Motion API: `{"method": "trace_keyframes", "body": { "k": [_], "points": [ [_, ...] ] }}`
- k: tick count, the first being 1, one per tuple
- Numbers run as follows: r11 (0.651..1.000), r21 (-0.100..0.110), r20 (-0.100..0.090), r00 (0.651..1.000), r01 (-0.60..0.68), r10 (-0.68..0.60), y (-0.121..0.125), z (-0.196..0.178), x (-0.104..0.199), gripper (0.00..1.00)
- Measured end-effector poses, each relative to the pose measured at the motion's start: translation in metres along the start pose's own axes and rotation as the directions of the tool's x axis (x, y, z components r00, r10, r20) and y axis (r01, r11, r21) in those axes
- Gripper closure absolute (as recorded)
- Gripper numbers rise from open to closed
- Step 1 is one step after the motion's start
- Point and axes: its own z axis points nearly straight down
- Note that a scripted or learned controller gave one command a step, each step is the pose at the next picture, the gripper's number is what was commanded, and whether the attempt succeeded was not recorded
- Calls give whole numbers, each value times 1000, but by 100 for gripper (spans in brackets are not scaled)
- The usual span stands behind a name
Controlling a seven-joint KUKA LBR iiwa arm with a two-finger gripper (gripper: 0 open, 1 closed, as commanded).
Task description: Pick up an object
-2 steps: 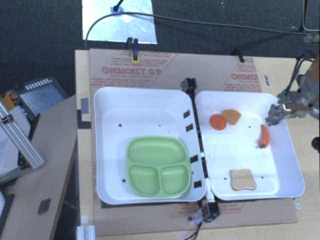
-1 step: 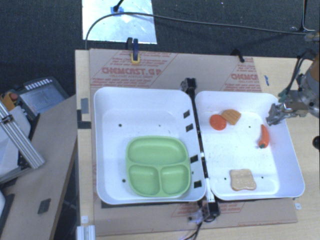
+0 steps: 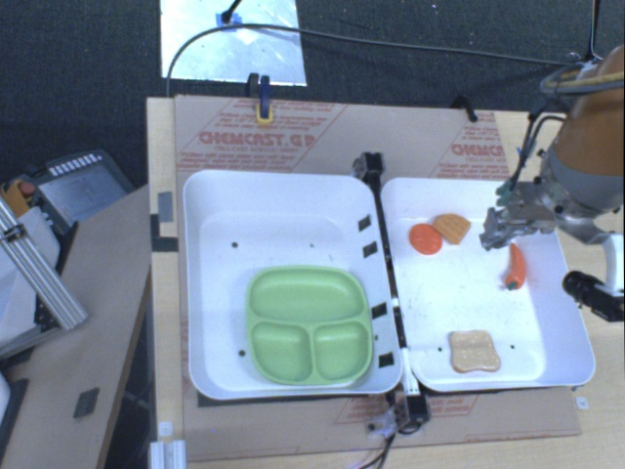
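While beside end effector [image 3: 500, 225] — carrot [image 3: 514, 266], untouched.

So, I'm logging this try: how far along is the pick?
Nothing looks picked yet. The gripper hangs over the right bin, close above the carrot, with nothing visibly between its fingers. The orange slice, cracker and toast lie in that bin. Grasping and lifting remain.

My arm [image 3: 586, 169]: grey housing w/ broad orange band above wrist. Dark cables run along its side. I see the gripper [image 3: 500, 225] as grey metal, blocky, w/ dark fittings at its end.
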Motion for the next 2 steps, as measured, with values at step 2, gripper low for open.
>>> {"method": "trace_keyframes", "body": {
  "k": [2],
  "points": [
    [1000,1,0,1000,0,0,-14,15,98,100]
  ]
}}
